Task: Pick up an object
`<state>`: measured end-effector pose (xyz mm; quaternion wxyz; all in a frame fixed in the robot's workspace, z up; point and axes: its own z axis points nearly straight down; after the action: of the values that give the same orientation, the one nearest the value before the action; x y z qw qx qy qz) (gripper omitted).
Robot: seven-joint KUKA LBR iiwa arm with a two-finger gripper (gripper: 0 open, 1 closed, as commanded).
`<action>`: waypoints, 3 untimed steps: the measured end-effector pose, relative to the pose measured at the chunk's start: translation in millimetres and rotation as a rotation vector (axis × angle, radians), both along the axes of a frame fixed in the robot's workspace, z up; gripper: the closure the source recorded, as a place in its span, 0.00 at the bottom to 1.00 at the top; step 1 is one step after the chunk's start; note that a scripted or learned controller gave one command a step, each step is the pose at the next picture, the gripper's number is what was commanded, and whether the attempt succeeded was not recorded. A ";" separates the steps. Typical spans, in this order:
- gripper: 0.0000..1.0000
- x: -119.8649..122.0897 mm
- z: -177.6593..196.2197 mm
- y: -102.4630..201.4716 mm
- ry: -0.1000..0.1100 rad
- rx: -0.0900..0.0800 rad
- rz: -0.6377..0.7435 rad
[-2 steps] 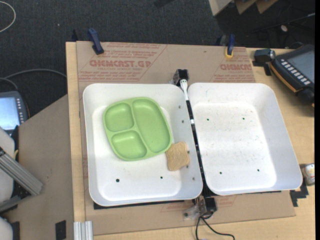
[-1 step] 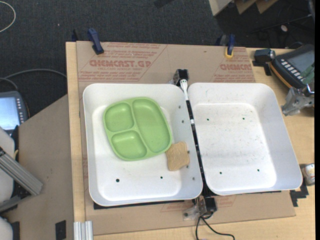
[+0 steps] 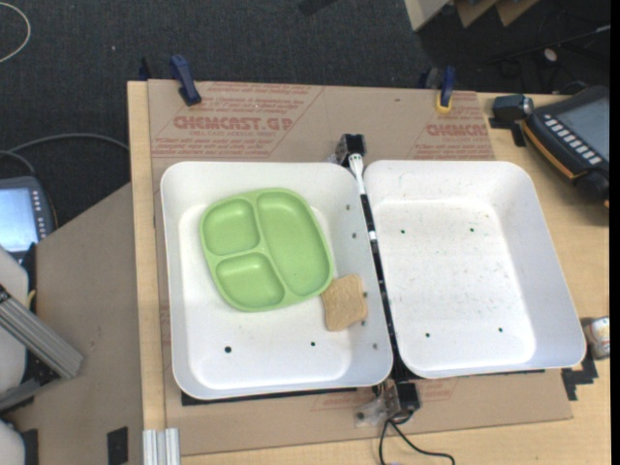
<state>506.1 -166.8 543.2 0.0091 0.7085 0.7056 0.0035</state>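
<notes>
i read red print on the brown board [image 3: 291,114] under my 2 bins: "chemcast g p" above the left bin [image 3: 184,289], and a shorter "chemcas" run above the right bin [image 3: 542,260]. the smaller red lines beside them are too fine to read.

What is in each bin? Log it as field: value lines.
left bin: green divided plate, tan sponge-like block
plate: three compartments, lying flat
block: at the plate's lower right edge, near the bin's right wall
right bin: dark specks on its floor
base: cardboard sheet, clamped at the far edge
</notes>
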 end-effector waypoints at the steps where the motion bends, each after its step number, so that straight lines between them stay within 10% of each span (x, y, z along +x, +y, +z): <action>1: 1.00 -28.8 -125.1 18.9 0.031 0.012 0.003; 2: 1.00 -0.2 -0.5 19.8 0.001 0.003 0.006; 3: 1.00 -28.5 -108.8 21.4 0.028 0.011 0.002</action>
<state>477.6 -145.4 434.4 -0.0047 0.7079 0.7063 -0.0027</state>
